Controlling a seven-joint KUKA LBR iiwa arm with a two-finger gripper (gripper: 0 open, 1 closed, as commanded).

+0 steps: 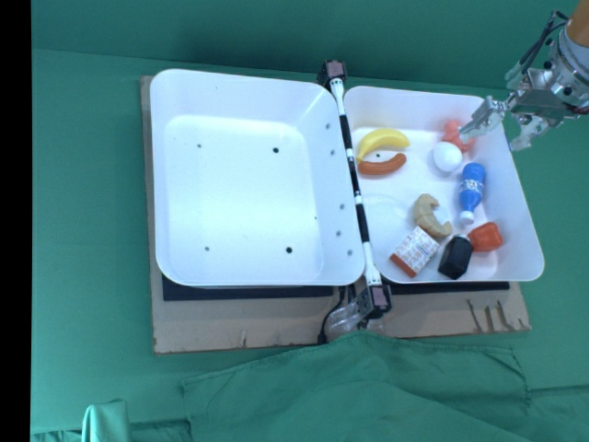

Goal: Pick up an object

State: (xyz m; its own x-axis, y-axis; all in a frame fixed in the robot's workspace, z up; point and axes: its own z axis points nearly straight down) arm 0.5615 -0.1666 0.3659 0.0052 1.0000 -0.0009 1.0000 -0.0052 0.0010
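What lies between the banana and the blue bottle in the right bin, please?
In the camera view, a white ball lies between the banana and the blue bottle.

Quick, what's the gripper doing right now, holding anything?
Gripper: open, holding nothing, poised over the right white bin's far right edge.

The right shallow white plastic bin (520,238) holds all items. Near its far edge: a yellow plastic banana (383,140), with a brown sausage (382,165) just before it. A white ball (447,157) lies rightward, and a blue bottle (471,190) before it. A black block (456,257) sits near the near right corner. The left shallow white bin (184,95) adjoins.
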